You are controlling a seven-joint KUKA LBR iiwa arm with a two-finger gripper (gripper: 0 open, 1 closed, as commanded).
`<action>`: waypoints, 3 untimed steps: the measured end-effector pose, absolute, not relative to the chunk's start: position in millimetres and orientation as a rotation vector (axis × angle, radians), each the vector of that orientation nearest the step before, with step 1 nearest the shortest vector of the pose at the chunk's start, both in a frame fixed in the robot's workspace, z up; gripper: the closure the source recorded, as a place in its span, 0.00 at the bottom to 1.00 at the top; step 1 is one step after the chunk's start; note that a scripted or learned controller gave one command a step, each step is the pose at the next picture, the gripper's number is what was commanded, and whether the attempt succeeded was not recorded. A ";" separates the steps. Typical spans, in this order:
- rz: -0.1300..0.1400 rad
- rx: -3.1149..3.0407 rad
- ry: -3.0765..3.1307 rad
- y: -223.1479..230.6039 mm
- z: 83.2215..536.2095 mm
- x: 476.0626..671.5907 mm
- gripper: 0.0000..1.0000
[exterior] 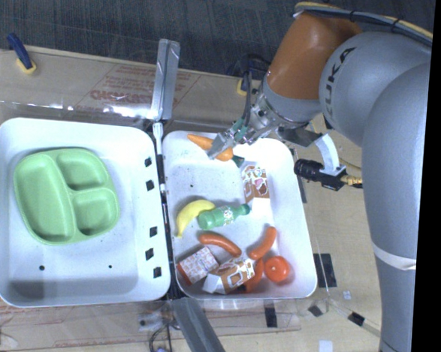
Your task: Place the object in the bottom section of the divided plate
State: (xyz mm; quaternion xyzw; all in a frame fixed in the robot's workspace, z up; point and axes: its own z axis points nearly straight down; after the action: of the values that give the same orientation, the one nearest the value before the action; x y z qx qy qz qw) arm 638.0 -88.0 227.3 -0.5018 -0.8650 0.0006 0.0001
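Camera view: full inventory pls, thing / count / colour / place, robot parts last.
shallow white bins: 2, white, side by side on the bench
green divided plastic plate: 1, light green, in the left bin
orange toy carrot: 1, orange, top edge of the right bin, at the gripper tip
small printed cartons: 3, red, brown and white; one upper right of the right bin, two at its bottom edge
yellow toy banana: 1, yellow, right bin centre-left
green toy bottle: 1, green, beside the banana
orange-red toy sausages: 2, orange-red, lower right bin, second to the right
red-orange toy tomato: 1, lower right corner
two-finger gripper: 1, metal, over the carrot
grey KUKA arm: 1, grey with orange band, from the right
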 end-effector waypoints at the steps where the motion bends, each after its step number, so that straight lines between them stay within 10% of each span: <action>1: 0.003 -1.250 -2.878 -7.3 191.9 656.5 1.00; 2: 0.001 -1.362 -2.832 76.7 221.9 640.6 1.00; 3: 0.001 -1.363 -2.832 76.5 222.0 640.6 0.00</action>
State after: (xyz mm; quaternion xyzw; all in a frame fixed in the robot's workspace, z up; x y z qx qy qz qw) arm 640.6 76.5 222.0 -0.4336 -0.9011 0.0003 -0.0004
